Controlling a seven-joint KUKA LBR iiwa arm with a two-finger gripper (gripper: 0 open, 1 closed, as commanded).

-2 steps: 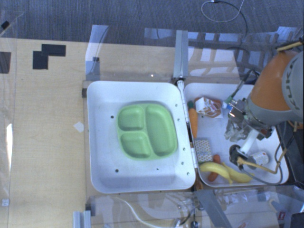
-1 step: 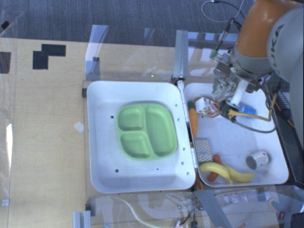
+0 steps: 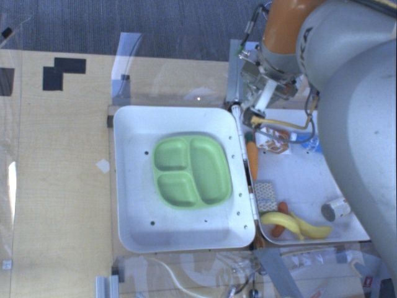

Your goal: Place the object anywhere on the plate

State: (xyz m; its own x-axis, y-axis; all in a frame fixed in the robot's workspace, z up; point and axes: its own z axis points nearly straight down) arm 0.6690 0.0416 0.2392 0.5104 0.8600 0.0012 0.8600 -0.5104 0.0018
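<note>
A green three-compartment plate (image 3: 191,171) is lying in the left bin (image 3: 133,228), its sections bare. In the right bin (image 3: 310,185), a carrot (image 3: 252,159) is lying along the left wall, a patterned sponge (image 3: 265,196) is sitting just below it, and a yellow banana (image 3: 296,224) is resting near the front edge over a small red piece (image 3: 280,219). A grey cup (image 3: 335,210) is tipped at the right. The gripper (image 3: 255,115) is hanging over the bin's far left corner; whether it is clenched cannot be told.
</note>
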